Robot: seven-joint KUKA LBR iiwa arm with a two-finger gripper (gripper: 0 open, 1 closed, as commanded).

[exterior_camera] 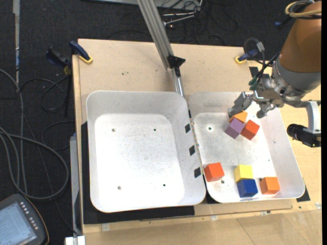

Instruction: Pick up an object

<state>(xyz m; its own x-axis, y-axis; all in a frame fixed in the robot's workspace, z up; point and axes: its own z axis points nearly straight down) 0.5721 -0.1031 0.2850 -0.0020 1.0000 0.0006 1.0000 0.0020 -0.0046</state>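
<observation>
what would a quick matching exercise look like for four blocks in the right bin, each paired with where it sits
Things:
1. purple block
2. blue block
3. yellow block
4. lone orange block

Places:
A. nearest the divider between the bins
B. directly below the yellow one in the view, touching it
C. under the gripper, in the far cluster
D. between the blue block and the far cluster

Pairs: 1-C, 2-B, 3-D, 4-A

bins (pixel 135 103): white, dark-speckled
tabletop (pixel 127 60): light tan
blocks: purple (pixel 234 129), red (pixel 250 130), orange (pixel 214 171), yellow (pixel 244 172), blue (pixel 247 188)
</observation>
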